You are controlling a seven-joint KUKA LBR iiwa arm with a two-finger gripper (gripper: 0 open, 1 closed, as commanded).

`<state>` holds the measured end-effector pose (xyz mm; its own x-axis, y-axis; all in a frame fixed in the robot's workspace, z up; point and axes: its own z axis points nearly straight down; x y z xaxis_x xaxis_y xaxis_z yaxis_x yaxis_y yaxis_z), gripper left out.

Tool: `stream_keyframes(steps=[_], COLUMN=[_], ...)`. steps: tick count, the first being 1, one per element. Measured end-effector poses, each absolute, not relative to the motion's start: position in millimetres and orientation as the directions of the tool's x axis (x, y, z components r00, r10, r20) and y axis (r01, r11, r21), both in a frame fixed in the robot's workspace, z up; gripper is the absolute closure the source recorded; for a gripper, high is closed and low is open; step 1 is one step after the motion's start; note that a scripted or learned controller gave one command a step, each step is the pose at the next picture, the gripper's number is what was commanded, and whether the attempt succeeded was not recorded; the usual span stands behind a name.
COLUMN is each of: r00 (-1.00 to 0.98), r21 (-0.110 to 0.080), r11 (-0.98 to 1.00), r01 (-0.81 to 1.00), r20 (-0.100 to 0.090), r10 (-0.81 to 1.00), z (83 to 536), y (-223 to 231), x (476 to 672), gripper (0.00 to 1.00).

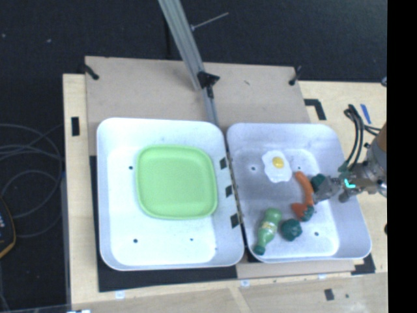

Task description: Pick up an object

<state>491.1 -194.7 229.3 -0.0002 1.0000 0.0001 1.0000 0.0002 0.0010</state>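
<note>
Two shallow white bins sit side by side on the worktop (260, 90). The left bin (117, 175), at centre left of the frame, carries a green plate (176, 181) lying flat near its middle. The right bin (326, 142), at centre right, carries all the loose objects.

Contents of the right bin:
- A fried-egg toy (277, 166), white with a yellow centre, in the upper middle of the bin.
- An orange sausage-shaped piece (303, 186) just below and to the right of the egg, lying at a slant.
- A green bottle (266, 230) near the lower left of the bin, lying on its side.
- A dark teal round item (290, 229) just beside the bottle, on its right.
- A small orange piece (301, 209) near the lower end of the sausage-shaped piece.

The gripper (324, 186) enters from the right edge of the frame and sits low over the right part of the right bin, just beside the orange sausage-shaped piece. A dark teal shape lies at its tip; whether this is a gripper part or an object cannot be resolved. The state of the jaws cannot be told.

Task progress, as judged: no object is visibly lifted clear of the bin, and every identifiable object rests on the bin floor. The approach appears complete or nearly so. Securing an object and raising it remain to be done.
</note>
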Motion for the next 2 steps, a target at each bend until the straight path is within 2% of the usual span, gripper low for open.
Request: stream_keyframes(steps=[1, 2], r00=[0.000, 0.001], r21=[0.001, -0.004], r11=[0.000, -0.001], r01=[1.000, 1.000], r20=[0.000, 0.001], r10=[1.000, 1.000], z=[229.2, 166.7], y=[-194.7, -194.8], x=[491.0, 489.9], gripper=[0.00, 0.00])
